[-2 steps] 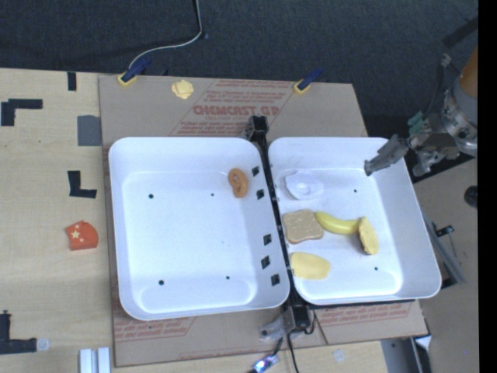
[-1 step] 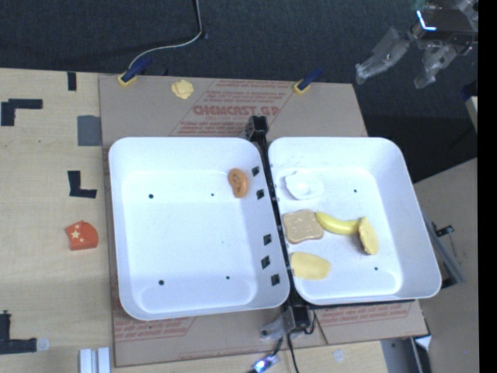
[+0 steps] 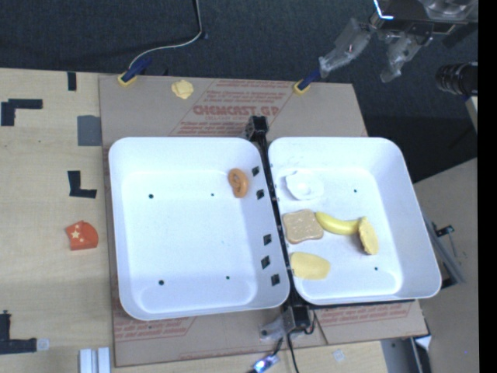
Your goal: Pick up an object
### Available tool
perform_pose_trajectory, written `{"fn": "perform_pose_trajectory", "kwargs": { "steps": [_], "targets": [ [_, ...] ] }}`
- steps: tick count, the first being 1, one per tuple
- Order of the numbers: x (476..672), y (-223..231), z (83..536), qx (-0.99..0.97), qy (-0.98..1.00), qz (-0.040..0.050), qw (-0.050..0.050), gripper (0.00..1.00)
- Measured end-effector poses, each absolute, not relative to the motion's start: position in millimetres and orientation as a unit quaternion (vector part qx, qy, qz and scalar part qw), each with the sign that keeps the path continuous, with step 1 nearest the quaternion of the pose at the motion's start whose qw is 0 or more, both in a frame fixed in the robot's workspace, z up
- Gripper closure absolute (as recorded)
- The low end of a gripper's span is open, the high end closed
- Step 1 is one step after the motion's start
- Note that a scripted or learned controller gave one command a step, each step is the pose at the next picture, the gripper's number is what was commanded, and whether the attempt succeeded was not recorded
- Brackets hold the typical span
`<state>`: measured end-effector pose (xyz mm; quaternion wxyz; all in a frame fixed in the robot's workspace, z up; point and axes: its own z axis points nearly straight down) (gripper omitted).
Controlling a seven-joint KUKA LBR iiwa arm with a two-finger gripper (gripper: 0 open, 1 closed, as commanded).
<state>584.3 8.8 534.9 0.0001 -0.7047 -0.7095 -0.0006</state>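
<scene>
My gripper (image 3: 370, 55) hangs high at the top right, above the bench's far edge and beyond the right bin (image 3: 388, 155). Its two pale fingers (image 3: 342, 50) are spread apart with nothing between them. In the right bin lie a yellow banana (image 3: 337, 224), a slice of toast (image 3: 302, 227), a yellow lemon-like piece (image 3: 368, 236), a pale yellow flat piece (image 3: 310, 266) and a white crumpled object (image 3: 301, 184). The left bin (image 3: 132, 162) holds an orange pretzel-like piece (image 3: 238, 182) near its right wall.
A small yellow item (image 3: 182, 89) lies on the cardboard behind the left bin. A red object (image 3: 82, 235) sits on the bench left of the bins. Yellow clamps (image 3: 133, 71) hold the board's back corners.
</scene>
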Motion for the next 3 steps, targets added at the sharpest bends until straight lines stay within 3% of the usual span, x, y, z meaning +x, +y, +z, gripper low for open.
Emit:
{"fn": "perform_pose_trajectory", "kwargs": {
  "steps": [1,2,3],
  "targets": [
    [626.0,95,533,-0.704,-0.710,-0.0001,0.001,0.00],
    [626.9,214,485,-0.702,-0.712,0.0024,0.003,0.00],
    [628.1,207,499,-0.705,-0.709,0.0013,0.000,1.00]
  ]
}}
